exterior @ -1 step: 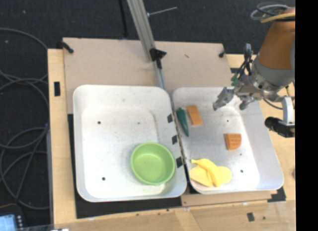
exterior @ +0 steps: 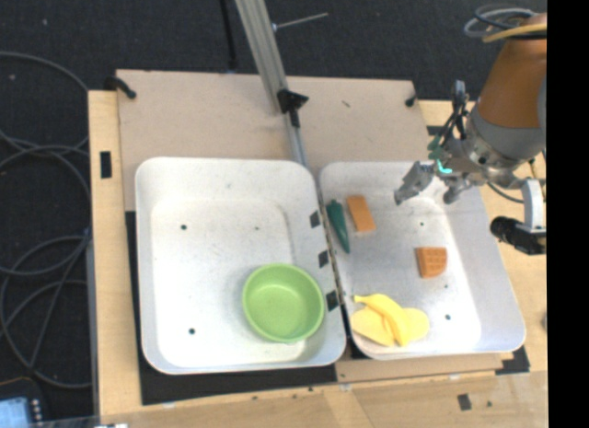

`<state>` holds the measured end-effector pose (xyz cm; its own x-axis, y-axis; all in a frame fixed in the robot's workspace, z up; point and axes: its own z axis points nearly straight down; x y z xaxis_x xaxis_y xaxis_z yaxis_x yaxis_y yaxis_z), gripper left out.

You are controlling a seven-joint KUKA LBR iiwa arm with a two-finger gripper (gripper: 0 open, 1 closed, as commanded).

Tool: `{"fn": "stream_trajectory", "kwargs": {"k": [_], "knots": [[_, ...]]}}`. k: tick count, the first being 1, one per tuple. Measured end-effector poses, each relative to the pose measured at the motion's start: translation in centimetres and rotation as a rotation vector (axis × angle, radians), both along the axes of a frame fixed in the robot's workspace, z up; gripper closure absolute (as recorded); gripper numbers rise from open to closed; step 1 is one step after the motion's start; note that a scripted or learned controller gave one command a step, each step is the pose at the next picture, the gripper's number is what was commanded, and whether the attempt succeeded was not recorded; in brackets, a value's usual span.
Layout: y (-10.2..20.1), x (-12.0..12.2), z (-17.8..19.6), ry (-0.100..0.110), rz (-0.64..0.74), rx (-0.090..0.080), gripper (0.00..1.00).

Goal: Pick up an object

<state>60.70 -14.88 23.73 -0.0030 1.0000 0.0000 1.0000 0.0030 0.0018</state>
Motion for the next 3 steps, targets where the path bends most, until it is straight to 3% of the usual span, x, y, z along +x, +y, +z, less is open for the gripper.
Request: {"fn": "stream_trajectory", "kwargs": {"k": [3], "knots": [[-0.3,-1.3,-13.9,0.005,-0.005,-0.002,0.0]]}}
